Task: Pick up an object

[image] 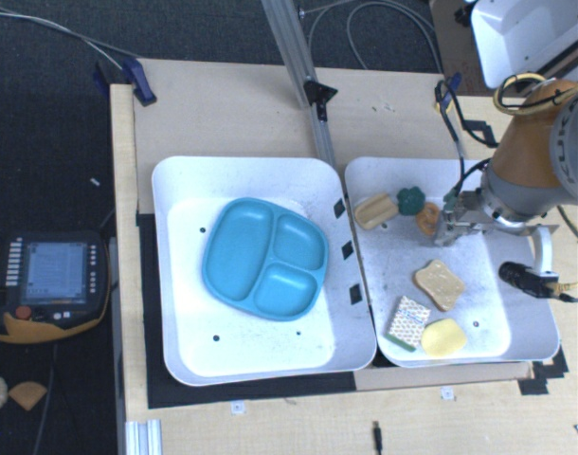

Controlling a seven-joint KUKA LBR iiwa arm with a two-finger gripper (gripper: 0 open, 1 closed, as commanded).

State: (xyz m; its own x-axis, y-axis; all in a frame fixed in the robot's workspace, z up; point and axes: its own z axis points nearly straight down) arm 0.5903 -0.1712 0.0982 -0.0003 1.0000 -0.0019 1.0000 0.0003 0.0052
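The right bin (478, 344), at centre right of the frame, holds 6 small objects. Along its upper edge lie a tan bread-like piece (374, 210), a dark green rounded object (411, 198) just right of it, and a small orange-brown object (427, 219) just below the green one. Lower in the bin lie a tan toast-shaped piece (439, 284), a white packet with a green speckled pattern (407, 322) and a yellow rounded object (443, 337), the last 2 touching near the bin's lower edge.

The gripper (448, 233) hangs over the upper middle of this bin, just right of the orange-brown object; whether the jaws are spread or pressed together cannot be told, and nothing is seen between them. The arm (531, 154) enters from the right edge of the frame.

The left bin (175, 254), at centre, carries a blue divided plate (265, 257) with 3 compartments. Both bins rest on the pale wooden surface (213, 93). A handheld control pendant (50, 281) lies at the left edge of the frame.
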